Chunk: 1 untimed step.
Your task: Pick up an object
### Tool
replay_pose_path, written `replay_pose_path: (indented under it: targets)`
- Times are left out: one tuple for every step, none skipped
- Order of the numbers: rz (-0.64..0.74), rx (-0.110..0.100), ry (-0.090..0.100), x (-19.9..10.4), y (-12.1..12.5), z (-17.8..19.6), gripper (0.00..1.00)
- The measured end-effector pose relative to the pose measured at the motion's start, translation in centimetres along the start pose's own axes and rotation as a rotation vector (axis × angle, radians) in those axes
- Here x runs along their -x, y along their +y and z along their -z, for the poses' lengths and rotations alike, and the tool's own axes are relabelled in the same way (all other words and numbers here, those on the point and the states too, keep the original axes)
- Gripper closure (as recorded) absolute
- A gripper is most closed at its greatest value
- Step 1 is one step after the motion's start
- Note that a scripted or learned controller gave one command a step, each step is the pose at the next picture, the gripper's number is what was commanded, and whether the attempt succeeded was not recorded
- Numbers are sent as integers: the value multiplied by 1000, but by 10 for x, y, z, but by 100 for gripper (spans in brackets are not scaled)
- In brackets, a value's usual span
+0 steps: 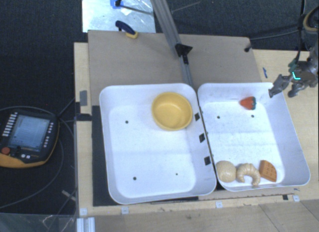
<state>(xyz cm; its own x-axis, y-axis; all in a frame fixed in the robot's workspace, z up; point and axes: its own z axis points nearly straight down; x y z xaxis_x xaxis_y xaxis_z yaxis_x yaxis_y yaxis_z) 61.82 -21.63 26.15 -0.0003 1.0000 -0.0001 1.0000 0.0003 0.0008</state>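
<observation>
Hovering at the right bin's (291, 141) upper right rim, gripper (284, 87) has fingers spread apart, nothing between them. Looks like an approach pose, not yet a grasp.

Nearest candidate: red strawberry-like toy (247, 103), near the bin's top edge, just left of the gripper. Likely target given proximity.

Other options line the bin's lower edge: round bun (225, 171), croissant (248, 173), waffle piece (267, 170), bun and croissant touching. Tight packing would make a clean pinch harder.

Left bin (119, 176) holds a yellow bowl (172, 110) near its top right.

No readable labels or brands; teach pendant (25, 137) screen is too small to read.
</observation>
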Motion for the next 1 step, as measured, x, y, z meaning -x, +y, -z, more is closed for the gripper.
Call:
replay_pose_path:
  targets:
    - [0, 0, 0, 0, 0, 0, 0]
